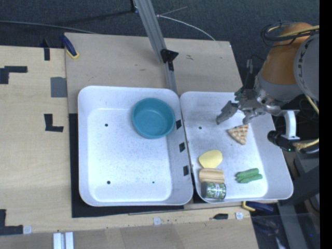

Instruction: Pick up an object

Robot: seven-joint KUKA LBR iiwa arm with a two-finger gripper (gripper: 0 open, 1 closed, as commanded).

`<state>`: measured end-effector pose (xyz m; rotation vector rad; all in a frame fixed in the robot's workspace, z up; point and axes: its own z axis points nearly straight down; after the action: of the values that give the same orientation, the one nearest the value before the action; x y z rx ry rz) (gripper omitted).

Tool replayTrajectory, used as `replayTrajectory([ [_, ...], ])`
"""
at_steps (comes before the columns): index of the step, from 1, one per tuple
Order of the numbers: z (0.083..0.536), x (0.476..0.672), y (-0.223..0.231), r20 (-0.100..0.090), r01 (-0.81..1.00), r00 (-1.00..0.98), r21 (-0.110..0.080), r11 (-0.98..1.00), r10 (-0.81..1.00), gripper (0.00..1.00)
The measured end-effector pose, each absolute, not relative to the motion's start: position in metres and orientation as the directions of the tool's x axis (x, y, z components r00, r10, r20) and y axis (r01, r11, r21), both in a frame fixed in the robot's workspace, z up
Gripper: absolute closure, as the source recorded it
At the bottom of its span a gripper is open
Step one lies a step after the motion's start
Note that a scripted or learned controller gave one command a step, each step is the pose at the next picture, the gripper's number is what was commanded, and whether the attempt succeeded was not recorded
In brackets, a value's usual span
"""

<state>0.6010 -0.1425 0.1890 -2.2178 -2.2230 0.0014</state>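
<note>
My gripper [234, 117] hangs over the upper part of the right bin [207, 108], its two fingers spread open with nothing between them. Just below and right of the fingertips lies a tan waffle-like wedge [239, 134]. Lower in the same bin sit a yellow rounded piece [210, 158], a tan block [211, 175], a small green can [213, 191] and a green pod-shaped toy [248, 176]. A blue bowl [152, 118] rests at the top of the left bin [104, 154].
A slanted metal pole [155, 32] comes down to the gap between the bins. The arm's orange band and grey body [285, 61] stand at the right, with cables beside the right bin.
</note>
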Motion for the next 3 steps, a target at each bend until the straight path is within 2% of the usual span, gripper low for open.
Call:
replayTrajectory([
  [1,0.126,0.602,-0.136,0.000,1.000,-0.003,-0.007,0.003,1.000,0.00],
  [2,0.087,0.602,-0.135,-0.002,1.000,-0.002,-0.001,0.002,1.000,0.00],
  [3,0.100,0.603,-0.136,-0.004,1.000,-0.002,0.003,0.002,1.000,1.00],
])
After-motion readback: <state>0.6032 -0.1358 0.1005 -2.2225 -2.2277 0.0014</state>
